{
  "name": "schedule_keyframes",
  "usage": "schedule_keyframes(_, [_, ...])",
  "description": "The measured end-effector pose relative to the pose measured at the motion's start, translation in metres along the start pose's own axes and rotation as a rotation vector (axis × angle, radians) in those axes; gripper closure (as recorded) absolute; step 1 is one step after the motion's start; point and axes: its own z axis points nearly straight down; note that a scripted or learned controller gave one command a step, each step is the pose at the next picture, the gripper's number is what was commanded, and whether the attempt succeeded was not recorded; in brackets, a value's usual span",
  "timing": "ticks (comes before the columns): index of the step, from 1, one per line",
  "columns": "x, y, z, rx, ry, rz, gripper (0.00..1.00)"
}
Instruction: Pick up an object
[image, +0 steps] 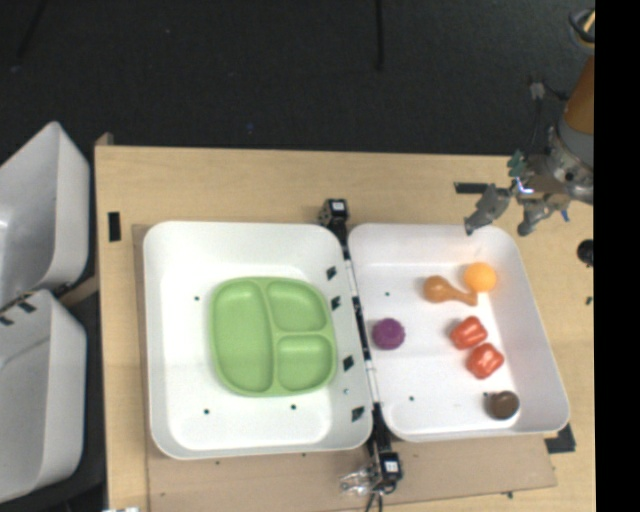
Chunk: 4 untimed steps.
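Up at the right bin's (540, 330) far right corner, the gripper (505, 213) hangs above the rim, its two fingers (483, 214) spread apart with nothing between them. Below it, inside that bin, the objects sit toward the right half: an orange ball (481, 277) touching a tan gourd (446, 290) on its left, a red piece (467, 332) just below them, a second red piece (485, 360) right beside that one, and a brown lump (501, 404) near the bin's near right corner, close to the rim. A purple disc (388, 334) lies alone toward the left side, near the wall shared with the neighbouring bin. Bare white floor runs across the far left part of this bin and along the near edge left of the brown lump. The left bin (170, 330) holds a green plate (271, 335) with three compartments, set near its middle, with a margin of white floor on all sides. Both bins sit on a wooden bench (250, 185), which is bare along its far edge.
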Motion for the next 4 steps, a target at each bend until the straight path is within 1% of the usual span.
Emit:
schedule_keyframes(1, [0.001, 0.002, -0.006, -0.009, -0.001, -0.003, 0.00])
schedule_keyframes(3, [-0.009, 0.001, 0.085, -0.004, -0.002, 0.000, 0.00])
schedule_keyframes(4, [-0.001, -0.002, 0.145, -0.003, -0.001, -0.003, 0.00])
